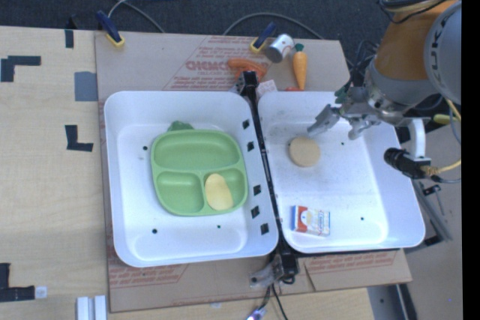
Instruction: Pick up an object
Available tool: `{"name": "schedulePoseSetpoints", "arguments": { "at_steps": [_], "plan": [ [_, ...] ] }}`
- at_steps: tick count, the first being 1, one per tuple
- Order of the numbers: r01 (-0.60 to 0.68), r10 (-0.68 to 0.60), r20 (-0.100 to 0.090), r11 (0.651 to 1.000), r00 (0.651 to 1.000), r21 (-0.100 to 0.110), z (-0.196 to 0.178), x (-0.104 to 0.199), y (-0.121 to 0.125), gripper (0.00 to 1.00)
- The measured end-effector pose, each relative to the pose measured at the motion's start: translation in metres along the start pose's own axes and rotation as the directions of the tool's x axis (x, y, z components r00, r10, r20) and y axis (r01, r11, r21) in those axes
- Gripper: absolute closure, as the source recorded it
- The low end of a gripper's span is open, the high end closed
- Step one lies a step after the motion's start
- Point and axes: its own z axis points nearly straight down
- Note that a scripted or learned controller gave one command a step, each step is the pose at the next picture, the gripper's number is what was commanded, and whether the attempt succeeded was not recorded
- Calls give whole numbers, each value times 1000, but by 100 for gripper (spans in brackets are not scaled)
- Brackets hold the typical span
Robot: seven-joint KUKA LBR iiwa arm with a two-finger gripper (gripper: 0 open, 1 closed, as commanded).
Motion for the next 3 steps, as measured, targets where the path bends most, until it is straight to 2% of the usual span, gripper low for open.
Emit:
{"name": "schedulePoseSetpoints", "arguments": {
  "at_steps": [1, 2, 3],
  "plan": [
    [0, 0, 0, 1000, 1000, -4, 120, 19, 4, 0],
    [1, -1, 1, 1000, 1000, -5, 120, 28, 49, 0],
    [0, 0, 1, 1000, 1000, -5, 120, 23, 46, 0]
  ]
}}
